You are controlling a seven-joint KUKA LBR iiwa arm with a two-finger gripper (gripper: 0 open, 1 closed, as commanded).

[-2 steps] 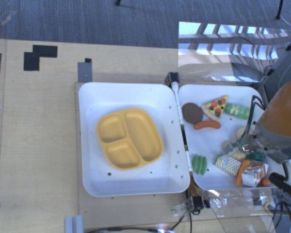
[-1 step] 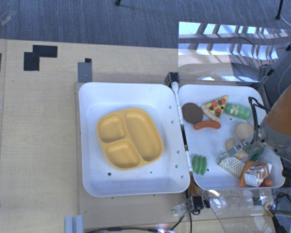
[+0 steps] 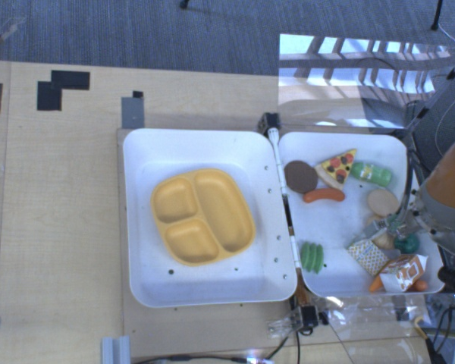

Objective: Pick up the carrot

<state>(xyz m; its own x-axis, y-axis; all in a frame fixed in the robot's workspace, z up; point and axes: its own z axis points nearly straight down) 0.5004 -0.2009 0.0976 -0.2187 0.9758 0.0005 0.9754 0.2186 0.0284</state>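
Observation:
An orange tip that looks like the carrot (image 3: 377, 283) pokes out at the front right of the right bin (image 3: 341, 268). Most of it lies hidden under a small white and orange carton (image 3: 404, 271). My gripper (image 3: 398, 232) hangs low over the bin's right side, just behind the carton and above a checkered wafer (image 3: 368, 255). The arm's orange band (image 3: 449, 184) comes in from the right edge. Nothing shows between the gripper's tips.
The right bin also holds a brown cookie (image 3: 300, 176), a pizza slice (image 3: 336, 167), a green bottle (image 3: 371, 174), a red-orange sausage (image 3: 324, 196), a tan disc (image 3: 382, 201) and a green ribbed piece (image 3: 312, 257). A yellow divided plate (image 3: 202, 216) lies in the left bin (image 3: 144, 279).

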